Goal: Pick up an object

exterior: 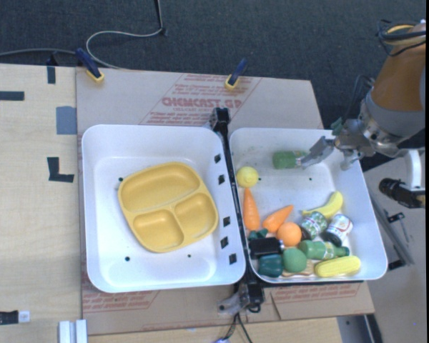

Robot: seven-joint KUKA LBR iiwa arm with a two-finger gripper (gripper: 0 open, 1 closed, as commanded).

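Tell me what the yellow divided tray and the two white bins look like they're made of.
Yellow tray: probably molded plastic, matte to satin; uniform color, rounded compartment walls, soft highlights. Left white bin and right white bin: likely thin formed plastic, smooth and slightly glossy, with rounded corners and thin rims.

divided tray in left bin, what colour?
Yellow: the divided tray in the left bin, seen in the camera view.

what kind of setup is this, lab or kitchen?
Likely a robot lab bench: two white bins on cardboard held by clamps, toy food for grasping, and loose cables on carpet.
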